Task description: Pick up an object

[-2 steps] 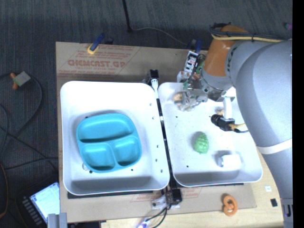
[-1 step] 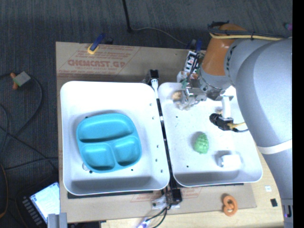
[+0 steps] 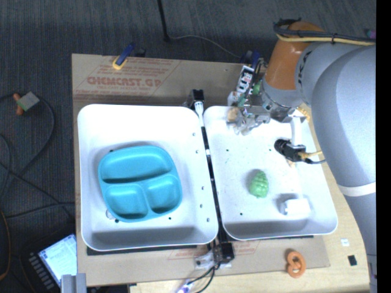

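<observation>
Green object (image 3: 258, 183) lies on the right bin (image 3: 317, 227) floor, well below the gripper (image 3: 247, 119); I cannot tell the jaw state. Centre above it before descending.

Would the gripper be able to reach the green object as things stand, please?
Probably yes. The green object lies alone on the right bin's floor, nothing on top, and the gripper sits over the same bin's far corner.
</observation>
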Tool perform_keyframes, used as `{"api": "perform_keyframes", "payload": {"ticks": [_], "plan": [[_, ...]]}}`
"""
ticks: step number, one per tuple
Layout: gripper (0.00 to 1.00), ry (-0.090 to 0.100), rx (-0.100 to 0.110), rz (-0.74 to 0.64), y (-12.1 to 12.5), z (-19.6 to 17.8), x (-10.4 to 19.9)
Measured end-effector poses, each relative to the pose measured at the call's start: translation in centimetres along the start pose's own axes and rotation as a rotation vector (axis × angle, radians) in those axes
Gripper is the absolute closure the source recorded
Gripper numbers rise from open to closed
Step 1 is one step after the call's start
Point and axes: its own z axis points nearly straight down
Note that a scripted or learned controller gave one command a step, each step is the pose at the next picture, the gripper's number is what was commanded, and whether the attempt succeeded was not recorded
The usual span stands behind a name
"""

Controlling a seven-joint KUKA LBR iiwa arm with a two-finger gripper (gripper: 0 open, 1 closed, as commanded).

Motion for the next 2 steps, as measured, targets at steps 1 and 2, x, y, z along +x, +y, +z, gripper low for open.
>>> {"api": "perform_keyframes", "payload": {"ticks": [1, 2], "plan": [[1.0, 0.002, -0.003, -0.002, 0.1, -6.7, 8.6], [1.0, -0.001, 0.0, 0.003, -4.8, -9.9, -3.6]]}}
